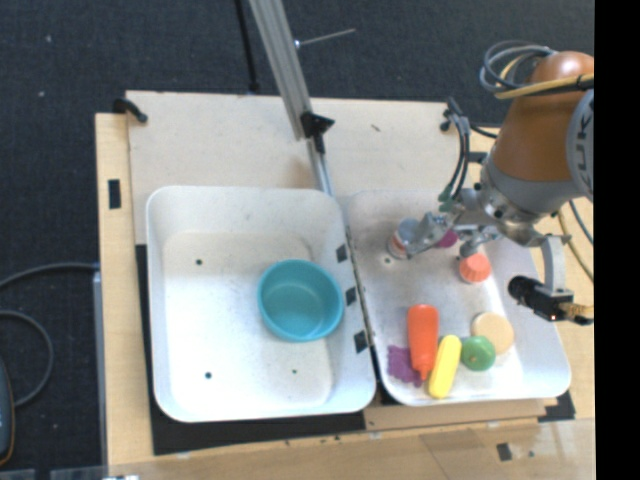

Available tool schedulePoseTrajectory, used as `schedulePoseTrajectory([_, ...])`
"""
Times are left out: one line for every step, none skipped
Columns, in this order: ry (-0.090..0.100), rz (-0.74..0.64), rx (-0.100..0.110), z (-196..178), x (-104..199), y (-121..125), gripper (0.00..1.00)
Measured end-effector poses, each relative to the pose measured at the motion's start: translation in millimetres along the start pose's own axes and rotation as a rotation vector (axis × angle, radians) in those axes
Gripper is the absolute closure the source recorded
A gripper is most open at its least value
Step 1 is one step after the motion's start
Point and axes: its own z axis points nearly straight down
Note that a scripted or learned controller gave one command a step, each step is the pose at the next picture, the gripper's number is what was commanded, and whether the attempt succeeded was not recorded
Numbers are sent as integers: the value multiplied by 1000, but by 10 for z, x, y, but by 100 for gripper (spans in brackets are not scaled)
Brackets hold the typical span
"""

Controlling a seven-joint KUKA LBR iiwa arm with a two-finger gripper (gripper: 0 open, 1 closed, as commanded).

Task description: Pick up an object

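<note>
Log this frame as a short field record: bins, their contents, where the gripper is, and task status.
left bin: holds a blue bowl
right bin: orange cylinder, yellow piece, purple piece, green piece, tan disc, small orange-red piece
gripper: over the upper part of the right bin
finger state: cannot tell
task status: no object seen lifted

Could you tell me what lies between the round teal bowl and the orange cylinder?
In the camera view, between the round teal bowl and the orange cylinder run the two white bins' adjoining rims.
</note>
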Motion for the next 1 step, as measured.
schedulePoseTrajectory([0,1,0,0,-1,0,0])
